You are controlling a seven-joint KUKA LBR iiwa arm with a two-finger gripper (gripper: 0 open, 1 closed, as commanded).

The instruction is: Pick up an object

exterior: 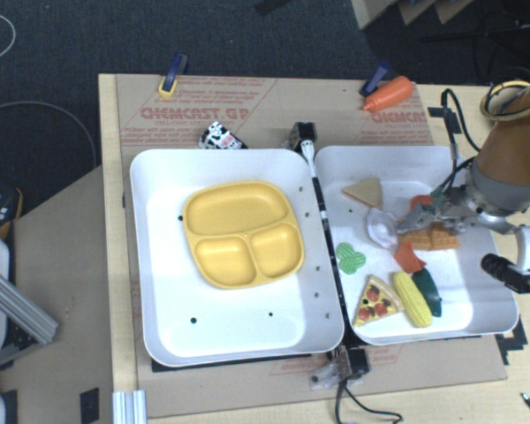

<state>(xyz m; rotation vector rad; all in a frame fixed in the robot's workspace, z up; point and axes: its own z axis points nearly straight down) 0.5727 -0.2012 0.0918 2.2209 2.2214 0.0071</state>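
Gripper hangs low near the right bin's far right edge, over the orange toy food; its grip we cannot tell. We judge that piece light, stiff, slick plastic, best pinched across its narrow sides.

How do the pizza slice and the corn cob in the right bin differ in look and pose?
The pizza slice is a flat triangle with red dots on top and a pale crust; the corn cob is a rounded, plain yellow cylinder. The pizza slice lies nearer the divider between the bins; the corn cob lies on its far side, next to a dark green piece. Both are toy foods lying in the right bin's near end.
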